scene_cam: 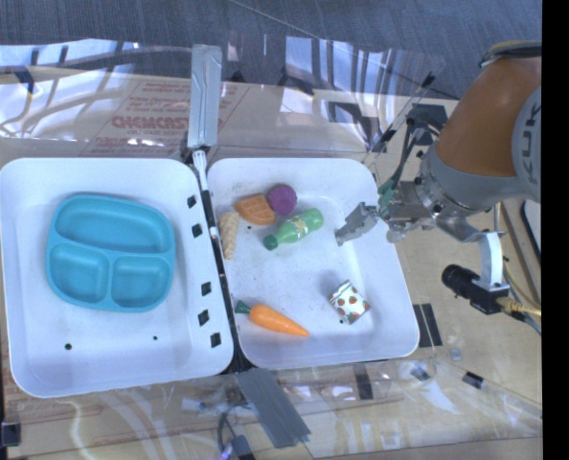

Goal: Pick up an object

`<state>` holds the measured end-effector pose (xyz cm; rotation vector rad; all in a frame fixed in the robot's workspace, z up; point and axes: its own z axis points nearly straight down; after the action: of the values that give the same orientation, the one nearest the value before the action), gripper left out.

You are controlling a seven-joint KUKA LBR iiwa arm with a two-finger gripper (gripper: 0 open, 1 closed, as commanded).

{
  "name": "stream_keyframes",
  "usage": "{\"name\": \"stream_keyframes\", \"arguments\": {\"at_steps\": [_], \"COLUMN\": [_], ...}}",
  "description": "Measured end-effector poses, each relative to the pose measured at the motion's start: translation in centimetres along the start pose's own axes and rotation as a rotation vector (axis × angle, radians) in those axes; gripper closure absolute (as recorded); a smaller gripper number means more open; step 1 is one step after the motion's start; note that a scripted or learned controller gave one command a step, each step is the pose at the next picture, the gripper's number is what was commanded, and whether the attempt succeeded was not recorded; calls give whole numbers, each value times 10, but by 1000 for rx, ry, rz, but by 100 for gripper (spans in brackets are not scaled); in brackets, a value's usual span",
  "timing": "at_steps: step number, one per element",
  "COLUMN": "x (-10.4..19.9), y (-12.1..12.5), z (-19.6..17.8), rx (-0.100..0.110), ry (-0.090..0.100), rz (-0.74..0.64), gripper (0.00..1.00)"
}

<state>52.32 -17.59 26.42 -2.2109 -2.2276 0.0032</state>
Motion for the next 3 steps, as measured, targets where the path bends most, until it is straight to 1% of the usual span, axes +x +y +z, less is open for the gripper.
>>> {"name": "stream_keyframes", "arguments": {"at_steps": [1, 2, 3], "x": [-1, 54, 81], "y": [-10, -44, -1], "z": [163, 171, 173], "rx": [9, -10, 1], "ry": [3, -6, 1], "rz": [-1, 2, -3], "gripper": [0, 0, 0]}}
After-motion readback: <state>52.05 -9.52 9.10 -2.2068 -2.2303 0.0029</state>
